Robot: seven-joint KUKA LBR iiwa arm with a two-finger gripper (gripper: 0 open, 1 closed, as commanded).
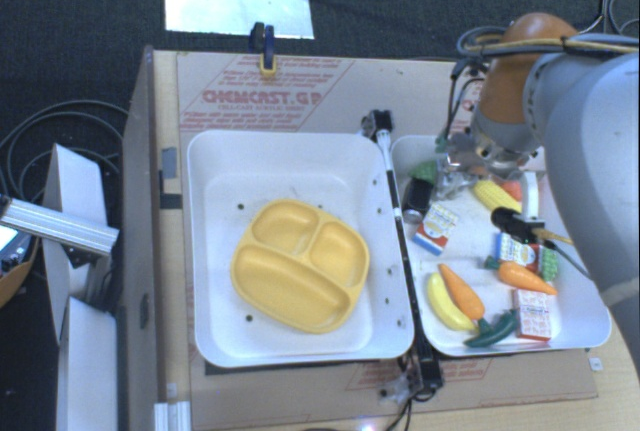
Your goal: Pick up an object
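The right bin (590,324) holds several toy items: a yellow banana (446,303), an orange carrot (461,289), a second carrot (526,277), a red and white box (533,315), a small carton (434,228) and a yellow piece (492,194). My gripper (456,173) is low over the far left corner of this bin. It hangs just above a black item (417,196) and a green piece (425,169). The wrist hides its fingertips, and I see nothing held between them.
The left bin (215,319) holds a yellow divided tray (299,264). A black clip and rod (385,154) run along the wall between the bins. The grey arm (585,149) covers the right bin's far right part. Cables lie off the bench at left.
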